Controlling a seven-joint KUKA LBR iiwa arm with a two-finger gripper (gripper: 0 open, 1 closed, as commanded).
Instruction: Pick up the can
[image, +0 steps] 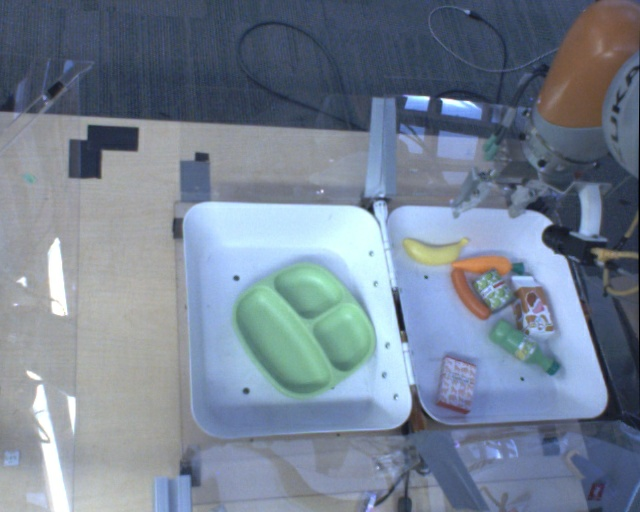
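A small green-and-white can (492, 290) lies in the right bin (580, 400), resting against an orange carrot (470, 285). My gripper (492, 200) hangs over the bin's far edge, above and behind the can and well apart from it. Its two fingers are spread open, and nothing sits between them.
The right bin also holds a banana (435, 250), a brown-and-white carton (536, 311), a green bottle (522, 346) and a red patterned box (458, 384). In the left bin (210, 300) lies a green divided plate (305, 327). A metal post (380, 150) rises between the bins.
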